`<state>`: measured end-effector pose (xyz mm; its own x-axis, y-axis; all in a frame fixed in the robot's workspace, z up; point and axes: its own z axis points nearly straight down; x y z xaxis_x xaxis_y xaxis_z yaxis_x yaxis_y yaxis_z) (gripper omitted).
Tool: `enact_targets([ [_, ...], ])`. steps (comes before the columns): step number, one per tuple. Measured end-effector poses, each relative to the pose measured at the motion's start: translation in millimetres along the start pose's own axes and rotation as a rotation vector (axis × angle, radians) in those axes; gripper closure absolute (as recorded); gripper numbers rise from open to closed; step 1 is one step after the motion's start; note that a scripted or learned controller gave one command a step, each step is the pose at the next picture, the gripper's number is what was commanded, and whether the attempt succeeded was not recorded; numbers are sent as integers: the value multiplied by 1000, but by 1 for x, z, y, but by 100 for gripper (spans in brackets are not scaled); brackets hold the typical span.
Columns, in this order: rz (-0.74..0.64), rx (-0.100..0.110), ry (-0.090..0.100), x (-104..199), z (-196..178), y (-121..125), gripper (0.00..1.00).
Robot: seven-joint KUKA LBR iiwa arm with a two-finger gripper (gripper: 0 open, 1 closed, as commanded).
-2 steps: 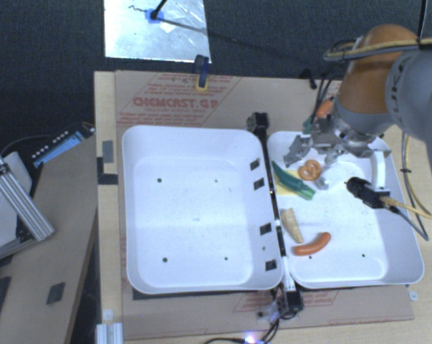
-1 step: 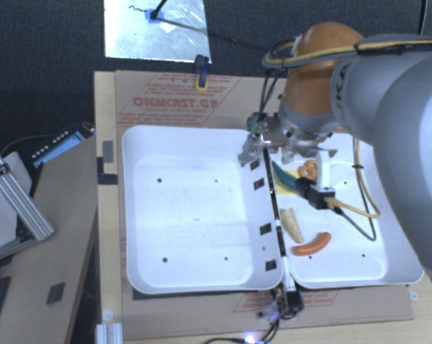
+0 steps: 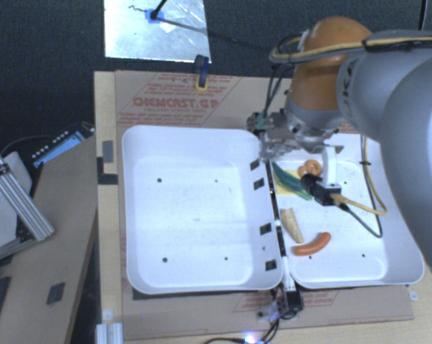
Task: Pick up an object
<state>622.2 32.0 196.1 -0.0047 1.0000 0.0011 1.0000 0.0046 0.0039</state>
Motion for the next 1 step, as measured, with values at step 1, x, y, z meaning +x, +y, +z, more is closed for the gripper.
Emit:
enact_targets([
  [1, -3, -14, 1, 34, -118, 45, 100],
])
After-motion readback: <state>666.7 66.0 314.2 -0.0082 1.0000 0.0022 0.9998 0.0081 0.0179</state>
